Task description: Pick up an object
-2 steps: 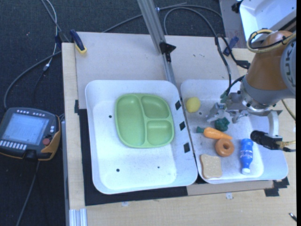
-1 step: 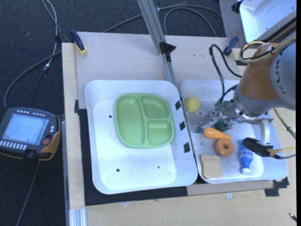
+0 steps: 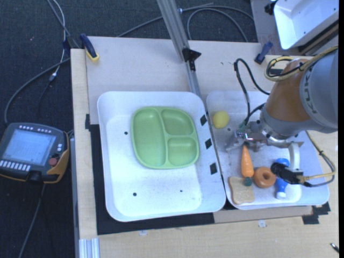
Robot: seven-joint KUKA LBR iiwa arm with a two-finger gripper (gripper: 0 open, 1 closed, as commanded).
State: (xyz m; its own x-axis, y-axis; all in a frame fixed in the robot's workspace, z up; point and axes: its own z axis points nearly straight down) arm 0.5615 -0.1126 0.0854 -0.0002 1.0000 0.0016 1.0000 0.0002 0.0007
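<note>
In the right white bin [image 3: 232, 102] lie a yellow ball [image 3: 220, 119], an orange carrot [image 3: 246, 163], a brown donut [image 3: 264, 177], a slice of toast [image 3: 242, 191] and a blue-and-white object [image 3: 281, 187]. My gripper [image 3: 245, 139] hangs low in this bin, just above the carrot's upper end and to the lower right of the ball. The grey arm with its orange band [image 3: 285, 102] hides the bin's right part. The left white bin [image 3: 161, 195] bears a green divided plate [image 3: 164, 137].
A slanted metal pole [image 3: 174, 20] comes down to the gap between the bins. Black cables [image 3: 244, 82] loop over the right bin near the wrist. Blue clamps [image 3: 89, 48] sit at the bench's far corners. A teach pendant [image 3: 32, 152] lies on the floor at the left.
</note>
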